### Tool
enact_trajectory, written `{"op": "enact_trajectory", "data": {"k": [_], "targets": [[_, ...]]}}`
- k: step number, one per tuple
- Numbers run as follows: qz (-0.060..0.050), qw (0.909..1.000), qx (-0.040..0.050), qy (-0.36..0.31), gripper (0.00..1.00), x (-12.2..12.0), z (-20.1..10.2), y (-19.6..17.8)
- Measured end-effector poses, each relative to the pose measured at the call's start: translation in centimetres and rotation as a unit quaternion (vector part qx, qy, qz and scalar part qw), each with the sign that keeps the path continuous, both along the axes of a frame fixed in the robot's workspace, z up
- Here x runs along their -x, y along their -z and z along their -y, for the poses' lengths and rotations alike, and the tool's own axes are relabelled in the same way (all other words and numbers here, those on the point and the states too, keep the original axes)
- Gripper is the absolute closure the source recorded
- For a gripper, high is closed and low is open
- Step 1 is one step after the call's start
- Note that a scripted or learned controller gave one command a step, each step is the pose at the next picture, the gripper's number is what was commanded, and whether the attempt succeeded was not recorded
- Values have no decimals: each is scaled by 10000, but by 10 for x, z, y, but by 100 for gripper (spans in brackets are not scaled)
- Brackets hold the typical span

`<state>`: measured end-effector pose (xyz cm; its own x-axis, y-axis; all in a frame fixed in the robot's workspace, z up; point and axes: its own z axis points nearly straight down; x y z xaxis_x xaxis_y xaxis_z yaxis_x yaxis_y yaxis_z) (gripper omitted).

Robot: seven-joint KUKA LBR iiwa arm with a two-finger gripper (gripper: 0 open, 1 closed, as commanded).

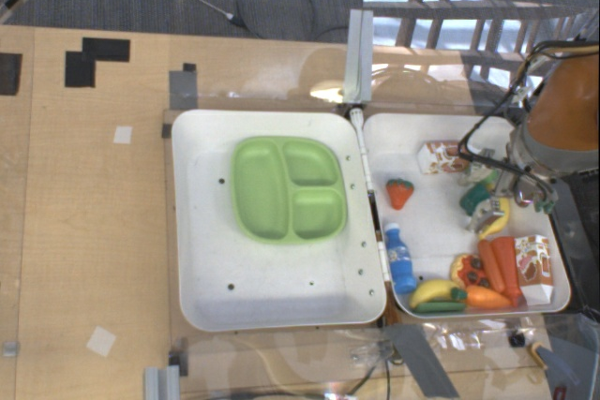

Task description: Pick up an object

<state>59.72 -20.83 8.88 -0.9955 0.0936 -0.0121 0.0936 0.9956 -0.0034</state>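
While the arm (562,112) leans in over the right bin (441,131), its gripper (487,206) sits low among the clutter near that bin's right side, close to a green object (473,198) and a small yellow piece (497,218). Whether it is closed on anything cannot be told from this slanted view, as wrist and cables cover the tips. No single object is named by the task, so any of the toys will serve: a strawberry (400,192) lies apart toward the bin's middle, a blue bottle (400,259) rests along the left wall, a banana (433,291) and carrots (502,269) crowd the near corner, and a snack packet (442,156) lies near the far wall. The left bin (202,229) carries a green divided plate (286,187). By my reading, this is the reach-and-grasp step, with no lift yet evident. Next, the gripper needs a firm closure on one item, likely the green one, then a straight rise clear of its neighbours.
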Motion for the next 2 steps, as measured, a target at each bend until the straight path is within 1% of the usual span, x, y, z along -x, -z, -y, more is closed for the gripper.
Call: {"op": "enact_trajectory", "data": {"k": [1, 2], "targets": [[17, 9993, -39, -384, 0, -17, -120, -1], [7, 9948, -18, 1022, 0, -12, -31, 0]]}}
